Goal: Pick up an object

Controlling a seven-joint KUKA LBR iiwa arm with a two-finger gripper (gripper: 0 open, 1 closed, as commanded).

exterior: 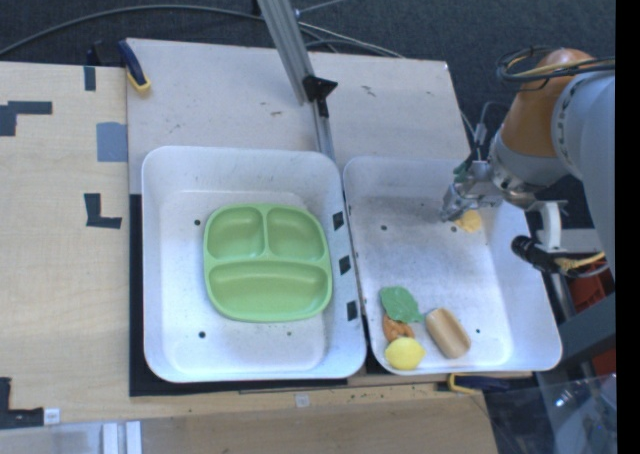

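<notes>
Divided plate (267, 262) in left bin (160, 242); lemon (404, 353) and bread roll (447, 332) in right bin's (420, 192) front

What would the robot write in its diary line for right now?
end effector: low in right bin, near small yellow piece | lemon, bread roll: front of bin | green plate: left bin

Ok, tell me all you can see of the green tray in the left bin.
The green tray is a light-green divided plate, plastic by its look, roughly rectangular with rounded corners. It has three compartments: two smaller ones side by side along its far edge and one wide one along its near edge, all bare. It lies flat and upright on the floor of the left bin, about in the middle, slightly skewed against the walls. Only the bin floor touches it; the gripper is over the right bin.
</notes>
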